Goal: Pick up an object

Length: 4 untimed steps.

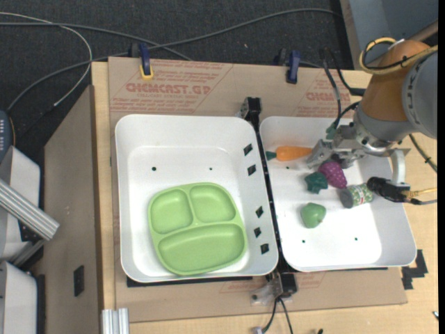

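The right bin [361,252] holds several small objects. An orange carrot [293,153] lies near its far left side. A purple bunch of grapes [334,173] sits beside a dark teal piece [317,181]. A light green rounded piece [313,214] lies nearer the front, and a grey-green cylinder [354,195] lies to the right of the grapes. My gripper [336,153] hangs low over the far part of this bin, just behind the grapes and to the right of the carrot's tip. The arm's wrist hides what lies directly beneath it.
The left bin [139,152] holds a light green divided plate [198,227] toward its front. A black divider with clips [259,179] runs between the bins. Cables hang off the arm at the right, one ending in a black plug [382,186] over the right bin.
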{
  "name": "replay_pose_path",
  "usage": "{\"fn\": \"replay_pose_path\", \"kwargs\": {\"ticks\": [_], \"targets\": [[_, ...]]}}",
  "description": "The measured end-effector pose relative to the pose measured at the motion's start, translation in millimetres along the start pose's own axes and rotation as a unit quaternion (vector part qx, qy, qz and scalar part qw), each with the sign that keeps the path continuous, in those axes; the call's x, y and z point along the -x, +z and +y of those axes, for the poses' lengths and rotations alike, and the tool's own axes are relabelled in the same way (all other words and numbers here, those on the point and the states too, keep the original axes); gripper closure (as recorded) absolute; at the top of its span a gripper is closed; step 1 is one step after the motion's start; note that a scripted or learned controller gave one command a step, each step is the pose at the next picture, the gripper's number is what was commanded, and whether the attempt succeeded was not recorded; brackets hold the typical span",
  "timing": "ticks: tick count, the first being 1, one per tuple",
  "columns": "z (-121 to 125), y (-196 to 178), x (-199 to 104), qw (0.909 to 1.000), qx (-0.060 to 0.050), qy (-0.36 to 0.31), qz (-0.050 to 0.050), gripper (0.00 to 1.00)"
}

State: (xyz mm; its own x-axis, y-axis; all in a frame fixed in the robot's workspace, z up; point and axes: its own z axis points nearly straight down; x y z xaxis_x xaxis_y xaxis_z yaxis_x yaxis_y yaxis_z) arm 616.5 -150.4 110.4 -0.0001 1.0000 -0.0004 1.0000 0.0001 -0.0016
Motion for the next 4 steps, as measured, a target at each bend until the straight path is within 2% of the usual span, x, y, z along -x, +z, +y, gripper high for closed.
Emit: {"fn": "replay_pose_path", "kwargs": {"ticks": [1,2,4], "targets": [[-1,27,-1,1.0,-0.003,0.0,0.002,0.0],[1,14,-1,1.0,0.001,-0.001,0.001,1.0],[6,-106,3,1.0,0.005,-0.001,0.0,1.0]]}}
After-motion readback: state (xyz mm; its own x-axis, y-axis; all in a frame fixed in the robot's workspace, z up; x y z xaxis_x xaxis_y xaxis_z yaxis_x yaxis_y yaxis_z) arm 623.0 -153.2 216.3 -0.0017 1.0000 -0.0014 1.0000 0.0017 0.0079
